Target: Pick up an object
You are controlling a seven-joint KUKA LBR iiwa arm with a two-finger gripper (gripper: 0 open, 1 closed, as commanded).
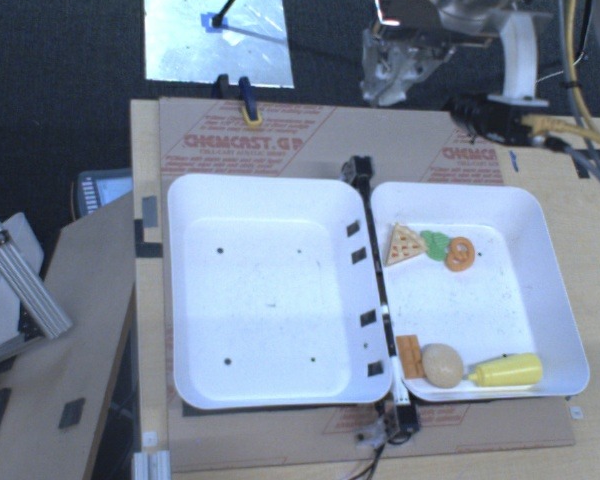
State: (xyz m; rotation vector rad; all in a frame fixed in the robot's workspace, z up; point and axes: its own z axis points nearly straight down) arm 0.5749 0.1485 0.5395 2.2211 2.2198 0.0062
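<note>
Nearest me, along the near wall of the right-hand shallow white plastic bin (540,218), I see a smooth yellow squeeze-bottle shape (506,370), a rounded beige potato-like lump (441,365) touching it, and a flat orange rectangular block (410,356) at the near left corner. Farther in lie a tan waffle-textured triangular wedge (404,244), a lumpy green piece (436,243) and an orange pretzel-shaped ring (460,254), clustered together. My metal gripper (388,76) hangs beyond the far edge of the bins, over cardboard; I cannot tell its finger state.
</note>
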